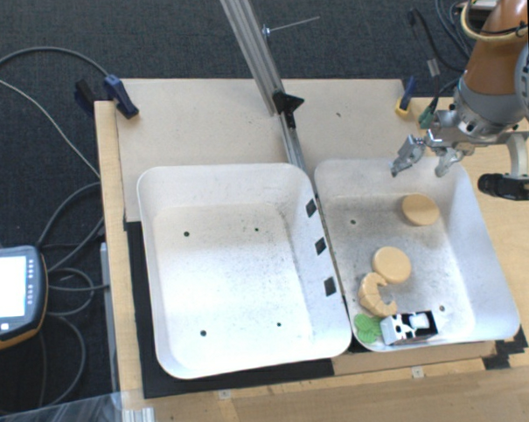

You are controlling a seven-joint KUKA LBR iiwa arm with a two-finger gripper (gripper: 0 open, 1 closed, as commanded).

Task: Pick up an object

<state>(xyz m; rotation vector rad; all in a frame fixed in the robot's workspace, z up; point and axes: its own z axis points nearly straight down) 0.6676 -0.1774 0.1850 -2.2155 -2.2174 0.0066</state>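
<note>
My gripper (425, 160) hangs over the far edge of the right bin (487, 240), its two fingers spread apart with nothing between them. A round tan disc (419, 210) lies just below it in the bin. A second tan disc (392, 265) sits lower, touching a pale crescent-shaped piece (374, 294). At the bin's near edge lie a green round piece (367, 329) and a small black-and-white box (409, 327).
The left bin (161, 254) stands beside the right one. A slanted metal rail (260, 66) runs down to the gap between the bins. Clamps sit at the bench's far corners, blue (119, 94) and blue-yellow (406, 99). A handheld pendant (10, 291) lies far left.
</note>
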